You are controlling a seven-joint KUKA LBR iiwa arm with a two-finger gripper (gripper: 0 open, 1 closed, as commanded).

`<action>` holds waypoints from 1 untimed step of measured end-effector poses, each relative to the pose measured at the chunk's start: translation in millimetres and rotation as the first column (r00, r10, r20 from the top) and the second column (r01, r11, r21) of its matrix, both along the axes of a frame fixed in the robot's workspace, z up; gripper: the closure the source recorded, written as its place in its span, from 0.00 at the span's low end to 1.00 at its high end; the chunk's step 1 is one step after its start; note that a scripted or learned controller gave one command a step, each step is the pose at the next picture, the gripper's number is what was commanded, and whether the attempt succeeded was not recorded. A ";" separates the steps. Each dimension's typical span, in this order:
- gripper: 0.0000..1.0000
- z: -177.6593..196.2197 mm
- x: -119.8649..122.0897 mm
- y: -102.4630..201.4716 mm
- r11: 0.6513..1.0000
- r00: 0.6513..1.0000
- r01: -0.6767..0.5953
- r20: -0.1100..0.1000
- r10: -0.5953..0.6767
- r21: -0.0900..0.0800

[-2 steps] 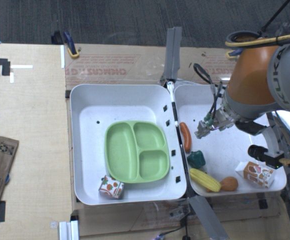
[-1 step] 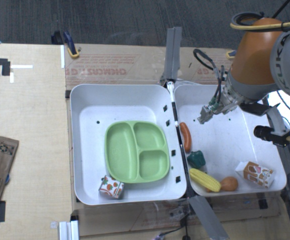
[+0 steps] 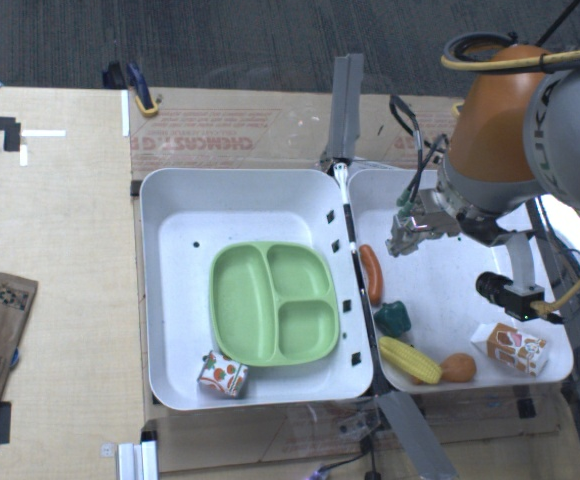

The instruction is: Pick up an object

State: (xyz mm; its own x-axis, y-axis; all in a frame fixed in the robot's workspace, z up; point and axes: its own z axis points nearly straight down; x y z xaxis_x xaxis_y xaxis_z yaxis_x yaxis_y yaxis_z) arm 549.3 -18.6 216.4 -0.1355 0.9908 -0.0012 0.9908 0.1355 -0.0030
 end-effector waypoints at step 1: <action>1.00 -4.5 -71.7 -22.1 0.982 0.982 -0.188 0.001 0.188 0.001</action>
